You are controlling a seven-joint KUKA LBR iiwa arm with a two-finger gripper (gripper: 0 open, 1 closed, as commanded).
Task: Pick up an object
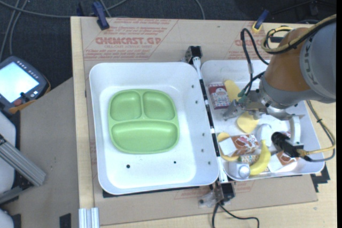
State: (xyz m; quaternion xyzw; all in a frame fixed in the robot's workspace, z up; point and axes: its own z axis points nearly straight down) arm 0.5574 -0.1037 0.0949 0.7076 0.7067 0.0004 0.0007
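My gripper (235, 108) hangs low in the right bin (214, 68), at its left-middle, under the grey wrist and orange band. Just left of it lies a small red and white box (217, 95). A pale yellow piece (231, 88) sits right behind the gripper, and a round yellow piece (246, 124) lies just in front. Further forward are a banana (261, 158), a red and white packet (243, 143) and a small grey-capped item (243, 171). The wrist hides whatever lies below it.
The left bin (101, 131) holds a green divided plate (143, 120). A clamped divider (205, 109) runs between the two bins. The arm covers the right bin's back right part. Cables trail over the floor behind the bench.
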